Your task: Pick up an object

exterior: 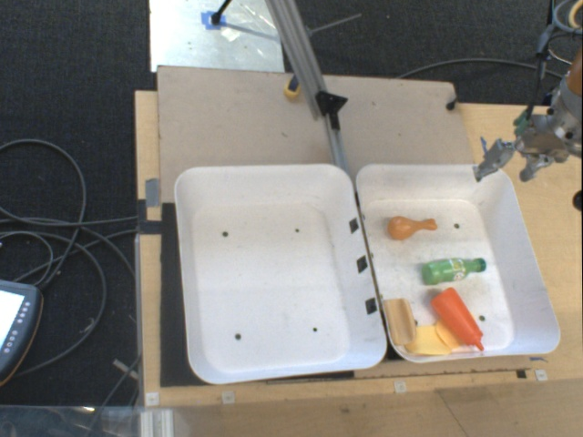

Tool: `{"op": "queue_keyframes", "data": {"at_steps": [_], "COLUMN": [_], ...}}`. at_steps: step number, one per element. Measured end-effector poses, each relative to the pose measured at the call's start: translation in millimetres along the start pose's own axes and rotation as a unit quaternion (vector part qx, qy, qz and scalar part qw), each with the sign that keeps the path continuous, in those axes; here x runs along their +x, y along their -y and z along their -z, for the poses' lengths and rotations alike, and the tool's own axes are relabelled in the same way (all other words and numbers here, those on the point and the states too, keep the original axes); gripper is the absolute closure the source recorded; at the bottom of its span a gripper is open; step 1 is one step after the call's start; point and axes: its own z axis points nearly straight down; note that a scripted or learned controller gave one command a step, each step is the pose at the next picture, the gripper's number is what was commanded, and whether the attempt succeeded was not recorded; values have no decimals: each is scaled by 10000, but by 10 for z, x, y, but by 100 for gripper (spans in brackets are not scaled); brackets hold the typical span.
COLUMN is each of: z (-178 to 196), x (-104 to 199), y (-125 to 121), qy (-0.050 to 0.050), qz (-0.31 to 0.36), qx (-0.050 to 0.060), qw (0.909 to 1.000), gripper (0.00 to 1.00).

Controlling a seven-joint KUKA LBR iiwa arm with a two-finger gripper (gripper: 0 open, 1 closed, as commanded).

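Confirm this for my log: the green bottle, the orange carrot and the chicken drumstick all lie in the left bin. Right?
Not quite. The camera view shows the green bottle, the orange carrot and the chicken drumstick all lying in the right bin, not the left one.

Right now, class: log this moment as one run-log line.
tool: open, above right bin's far corner | holding: nothing | toy drumstick, green bottle: untouched

I see black cables (55,235) looped on the dark floor left of the counter (383,107). A handheld pendant (14,326) lies at the lower left edge. A metal pole (296,35) slants across the counter's far side.
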Motion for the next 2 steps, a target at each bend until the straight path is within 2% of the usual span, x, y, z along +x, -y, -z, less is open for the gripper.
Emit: {"op": "queue_keyframes", "data": {"at_steps": [1, 2], "z": [0, -598], "x": [-2, -60], "y": [1, -27], "qy": [2, -6], "qz": [1, -24], "qx": [4, 26], "qw": [10000, 10000], "gripper": [0, 0]}}
